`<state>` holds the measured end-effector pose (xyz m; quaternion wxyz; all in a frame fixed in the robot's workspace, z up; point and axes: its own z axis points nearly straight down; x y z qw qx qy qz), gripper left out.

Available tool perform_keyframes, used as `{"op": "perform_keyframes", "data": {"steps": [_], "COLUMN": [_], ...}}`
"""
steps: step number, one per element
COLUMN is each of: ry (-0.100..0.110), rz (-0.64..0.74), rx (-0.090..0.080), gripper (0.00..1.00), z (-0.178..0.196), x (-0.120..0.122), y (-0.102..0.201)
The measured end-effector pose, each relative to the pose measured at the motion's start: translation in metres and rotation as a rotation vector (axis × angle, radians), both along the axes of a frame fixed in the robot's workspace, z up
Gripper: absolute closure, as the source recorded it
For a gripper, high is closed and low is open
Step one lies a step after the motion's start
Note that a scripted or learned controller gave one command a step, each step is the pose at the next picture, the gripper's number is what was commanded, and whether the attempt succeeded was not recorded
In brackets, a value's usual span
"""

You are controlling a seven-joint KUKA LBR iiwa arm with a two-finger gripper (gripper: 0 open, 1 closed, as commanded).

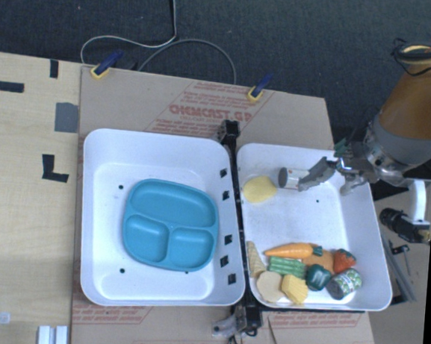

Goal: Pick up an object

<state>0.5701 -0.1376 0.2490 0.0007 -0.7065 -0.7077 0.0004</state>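
Gripper [288, 178] hangs low over the right bin [361, 218], tip just beside the yellow lemon [259, 189] near the divider; whether its fingers are spread or pressed together, I cannot tell. Toy food, carrot [292, 250] included, crowds that bin's near edge. Blue divided plate [170, 224] sits in the left bin [101, 195].

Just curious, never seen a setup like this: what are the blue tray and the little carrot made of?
The blue tray looks like moulded plastic: uniform colour, smooth matte surface, rounded compartments. The carrot seems to be toy plastic, judging by its flat bright orange; rubber is possible.
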Motion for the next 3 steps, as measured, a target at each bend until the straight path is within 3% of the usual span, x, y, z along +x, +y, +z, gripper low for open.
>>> {"op": "perform_keyframes", "data": {"steps": [1, 2, 3], "ry": [0.005, -0.003, 0.041], "rz": [0.002, 0.000, -0.010], "rx": [0.000, -0.003, 0.004], "gripper": [0.00, 0.00, 0.00], "z": [-0.117, -0.165, -0.165], "x": [0.052, 0.052, 0.080], "y": [0.025, 0.038, 0.037]}}
